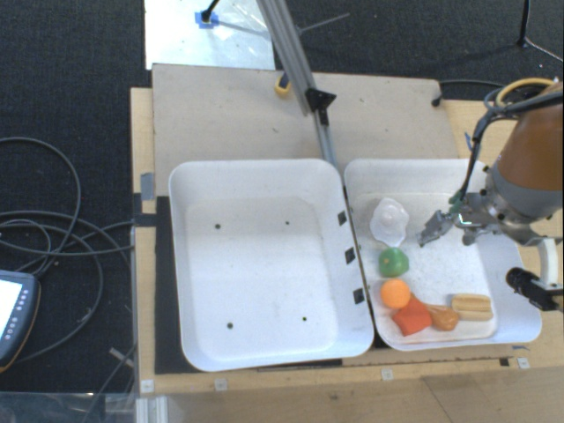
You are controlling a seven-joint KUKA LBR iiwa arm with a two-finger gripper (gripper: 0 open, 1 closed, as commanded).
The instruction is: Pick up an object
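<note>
The right bin (423,176) holds a clear crumpled plastic object (389,220), a green ball (394,261), an orange ball (396,293), a red block (411,318), a small orange piece (444,319) and a tan bread-like roll (471,306). My gripper (434,230) hangs over the right bin, just right of the clear plastic object, pointing left. Nothing shows between its fingers. The orange-banded wrist (531,161) is at the right edge.
The left bin (189,183) sits beside the right one, with black clips (350,256) along the shared rim. A grey slanted pole (291,47) rises from the back of the bench. Cables and a pendant (13,311) lie on the floor at left.
</note>
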